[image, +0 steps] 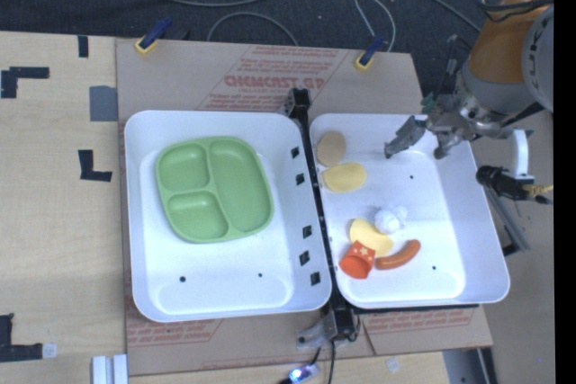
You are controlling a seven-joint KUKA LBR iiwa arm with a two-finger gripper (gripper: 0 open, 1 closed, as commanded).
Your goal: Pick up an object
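1. The gripper (421, 139) hangs over the far right part of the right bin (450, 193), with the grey arm (513, 40) and its orange band reaching in from the right edge.
2. Its two dark fingers (400, 139) are spread apart with bare white bin floor showing between them; nothing is held.
3. The pickable objects lie in the right bin, left of and nearer than the gripper. A tan round piece (330, 147) sits at the far left of the bin, touching a pale yellow oval piece (345, 177) just nearer than it.
4. Toward the near side is a cluster: a small white object (389, 218), a yellow banana-like piece (371, 235) beside it, a red cup-like piece (357, 262) and a reddish-brown sausage (398, 255). All are well apart from the fingers.
5. The left bin (216, 283) holds a green divided plate (214, 188) with three compartments.
6. Both bins rest on a cardboard sheet (261, 76) printed in red; the large word is too blurred to read with certainty.
7. Two blue-and-yellow clamps (153, 35) hold the cardboard's far edge.
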